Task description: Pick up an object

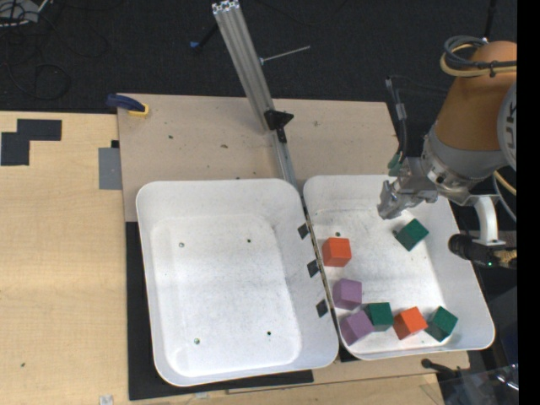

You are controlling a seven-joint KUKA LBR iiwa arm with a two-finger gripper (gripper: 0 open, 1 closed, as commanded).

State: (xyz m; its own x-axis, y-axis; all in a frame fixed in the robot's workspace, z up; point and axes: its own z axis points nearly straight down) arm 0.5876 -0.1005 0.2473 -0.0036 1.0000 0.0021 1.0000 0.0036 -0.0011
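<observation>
The left bin (224,281) holds no blocks, only a few dark specks on its white floor, and it lies just beside the right bin (371,201), which serves here as the landmark; a row of small black clips sits along the seam between the two. Inside the right bin, nearest that seam, lies an orange cube (337,251), and below it a purple cube (347,294) with a second purple cube (355,325) just beneath, the two nearly touching. Along the bin's near wall a small green cube (380,315) sits beside the lower purple one, then a second orange cube (410,321), then a green cube (441,322) in the bin's near right corner. Higher up, toward the bin's right wall, a tilted green block (411,234) lies apart from the rest. The jaws (391,202) hang over the bin's far half, just above and left of that green block and apart from it; nothing is seen between them, and whether they are spread or closed cannot be told from this angle. The count is seven blocks: two orange, two purple, three green. Both bins rest on a pale wooden table (59,251) with a black mat under them; a slanted aluminium rail (245,57) rises from beyond the right bin's far left corner, and dark carpet with cables lies behind the table.
</observation>
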